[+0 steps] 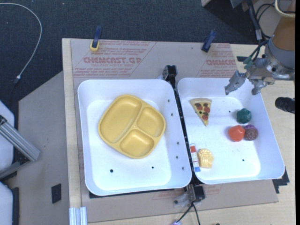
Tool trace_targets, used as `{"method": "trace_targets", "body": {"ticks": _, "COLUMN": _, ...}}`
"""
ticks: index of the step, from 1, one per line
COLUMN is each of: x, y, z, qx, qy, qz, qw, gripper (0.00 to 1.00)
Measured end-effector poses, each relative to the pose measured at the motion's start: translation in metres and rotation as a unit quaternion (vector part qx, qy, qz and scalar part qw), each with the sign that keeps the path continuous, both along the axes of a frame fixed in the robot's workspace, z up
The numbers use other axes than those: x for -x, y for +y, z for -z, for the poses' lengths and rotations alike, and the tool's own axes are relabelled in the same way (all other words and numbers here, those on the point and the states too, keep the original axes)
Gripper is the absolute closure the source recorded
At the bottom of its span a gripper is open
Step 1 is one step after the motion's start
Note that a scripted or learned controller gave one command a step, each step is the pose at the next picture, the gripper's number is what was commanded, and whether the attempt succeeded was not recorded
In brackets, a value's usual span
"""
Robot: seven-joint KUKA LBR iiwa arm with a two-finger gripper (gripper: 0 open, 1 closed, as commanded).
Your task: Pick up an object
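Observation:
The right bin holds a pizza slice, a dark green round object, a red-orange ball touching a purple one, and a yellow corn-like piece beside a small striped card. My gripper hangs open above the bin's far right corner, fingers spread, with nothing between them. It stands above and behind the green object, apart from all of the items.
The left bin carries a yellow divided plate. A black clamp sits between the bins at the back. Blue clips pin the cardboard base. Cables run at the upper right.

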State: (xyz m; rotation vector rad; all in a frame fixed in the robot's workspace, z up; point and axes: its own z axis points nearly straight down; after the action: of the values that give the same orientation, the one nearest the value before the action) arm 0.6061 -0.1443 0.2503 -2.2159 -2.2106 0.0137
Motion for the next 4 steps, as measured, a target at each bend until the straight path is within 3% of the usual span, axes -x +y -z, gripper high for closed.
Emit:
{"method": "trace_targets", "body": {"ticks": 1, "x": -0.002, "y": 0.000, "z": -0.008, "qx": 0.0011, "qy": -0.007, "qz": -0.001, "qw": 1.0000, "gripper": 0.00}}
{"method": "trace_targets", "body": {"ticks": 4, "x": -0.020, "y": 0.005, "z": 0.138, "qx": 0.0008, "qy": -0.006, "qz": -0.002, "qw": 1.0000, "gripper": 0.00}}
